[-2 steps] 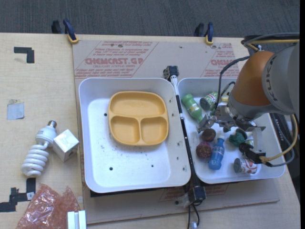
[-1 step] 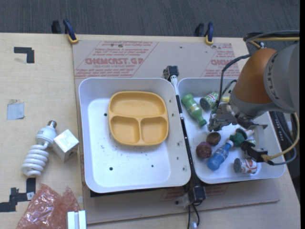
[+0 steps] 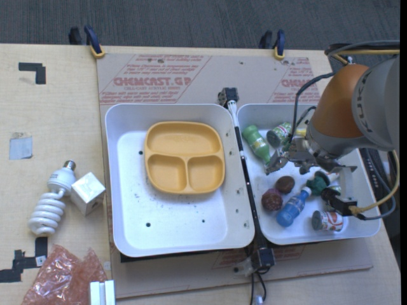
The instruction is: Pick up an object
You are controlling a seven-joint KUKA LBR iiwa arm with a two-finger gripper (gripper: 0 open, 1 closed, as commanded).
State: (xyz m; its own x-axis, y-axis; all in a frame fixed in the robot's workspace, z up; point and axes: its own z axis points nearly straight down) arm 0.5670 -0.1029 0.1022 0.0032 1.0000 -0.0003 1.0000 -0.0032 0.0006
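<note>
Pale tabletop [image 3: 51, 126] under a brown printed board [image 3: 159, 75], clamped at the far edge by two blue clamps [image 3: 94, 41]. Bears two shallow white bins side by side.

Left bin [image 3: 127, 221]: holds a yellow divided tray [image 3: 185, 155], lying flat toward the far side.

Right bin [image 3: 362, 227]: holds the loose objects. Green bottle [image 3: 257, 143] by the left wall, a green-and-white can [image 3: 280, 134] just right of it. Two dark brown round pieces, one [image 3: 285, 184] just far of the other [image 3: 272, 200]. Blue bottle [image 3: 291, 210] lying slantwise right of them, a green-capped item [image 3: 318, 184] beyond it, a red-and-white can [image 3: 327, 221] at the near right.

Reaches in from the right: grey arm with orange band [image 3: 340, 110], gripper [image 3: 283, 161] low over the right bin, between the green bottle and the brown pieces. Cannot tell how the jaws stand, nor whether anything sits between them.

Left of the bins, on the bare tabletop: a spiral light bulb [image 3: 49, 202] touching a white cube [image 3: 88, 191]; nearer, a reddish mesh bag [image 3: 60, 275].
</note>
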